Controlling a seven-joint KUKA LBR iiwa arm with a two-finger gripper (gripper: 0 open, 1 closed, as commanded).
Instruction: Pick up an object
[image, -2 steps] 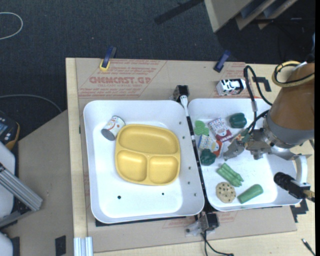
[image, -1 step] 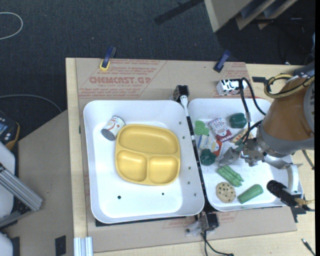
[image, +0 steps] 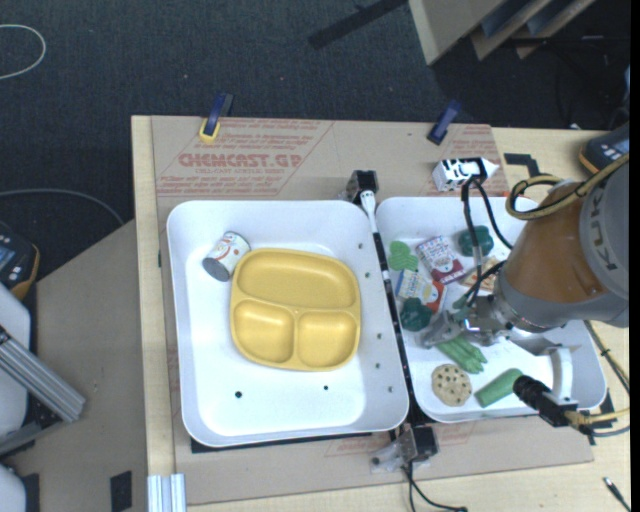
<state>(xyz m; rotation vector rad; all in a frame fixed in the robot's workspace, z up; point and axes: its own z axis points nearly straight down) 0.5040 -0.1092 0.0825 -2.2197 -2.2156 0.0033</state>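
Nearest me, along the plywood bench (image: 300, 470) edge, a cable trails off below the two bins. In the right bin (image: 590, 385) I see a cookie (image: 451, 383) and a green block (image: 497, 388) at the near side, with small green pieces and a red-and-white packet (image: 437, 256) farther back. The gripper (image: 447, 328) sits low over that clutter, and I cannot tell how its fingers stand. The left bin (image: 200, 400) holds a yellow divided tray (image: 296, 308) and, beyond it, a small tipped cup (image: 226, 254). Past the bench, two clamps hold the board's far edge, and dark carpet (image: 200, 50) lies beyond.
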